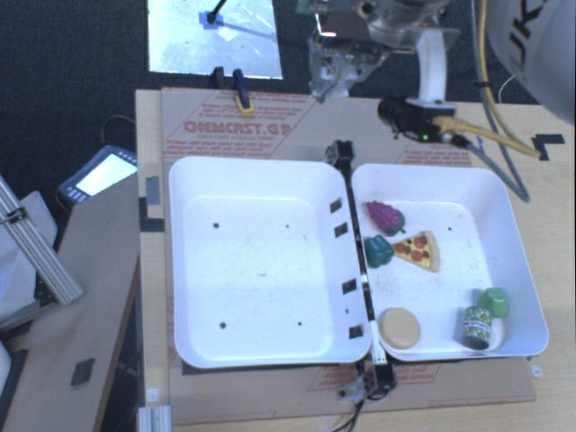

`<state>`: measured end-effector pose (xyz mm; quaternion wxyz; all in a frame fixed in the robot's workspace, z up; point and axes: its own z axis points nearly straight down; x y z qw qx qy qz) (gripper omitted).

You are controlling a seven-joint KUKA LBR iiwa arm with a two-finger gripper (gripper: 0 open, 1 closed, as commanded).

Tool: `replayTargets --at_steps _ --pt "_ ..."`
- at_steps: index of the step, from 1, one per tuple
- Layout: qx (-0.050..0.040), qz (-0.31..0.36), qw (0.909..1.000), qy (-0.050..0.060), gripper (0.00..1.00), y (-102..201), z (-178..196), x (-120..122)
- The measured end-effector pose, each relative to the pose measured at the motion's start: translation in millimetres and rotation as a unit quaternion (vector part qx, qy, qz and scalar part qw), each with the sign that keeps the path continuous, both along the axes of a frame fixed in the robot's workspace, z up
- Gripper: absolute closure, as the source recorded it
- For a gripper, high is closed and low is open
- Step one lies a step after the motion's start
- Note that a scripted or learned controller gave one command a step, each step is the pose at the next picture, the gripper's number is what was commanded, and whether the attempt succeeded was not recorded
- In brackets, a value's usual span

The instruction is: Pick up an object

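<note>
The right bin (504, 207) holds several small toys. A purple grape bunch (384, 215) lies near its back left, with a dark green pepper (377, 251) just below it and a pizza slice (418, 250) to the pepper's right. A round tan biscuit (400, 328) rests at the front left. A green-capped can (480, 322) lies at the front right. My gripper (329, 77) hangs high above the bench behind the bins, nothing between its fingers, which look a little apart.
The left bin (184, 241) sits beside the right one, joined by a black hinge strip (353, 241). A shiny metal sheet (214, 25) lies behind the bench. A tablet (99, 175) sits at the left.
</note>
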<state>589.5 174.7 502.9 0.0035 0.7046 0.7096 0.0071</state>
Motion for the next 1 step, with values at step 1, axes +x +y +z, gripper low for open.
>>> replayTargets --at_steps 1 --pt "-0.0011 -0.001 1.0 0.005 1.0 -28.6 35.4 -63.3"
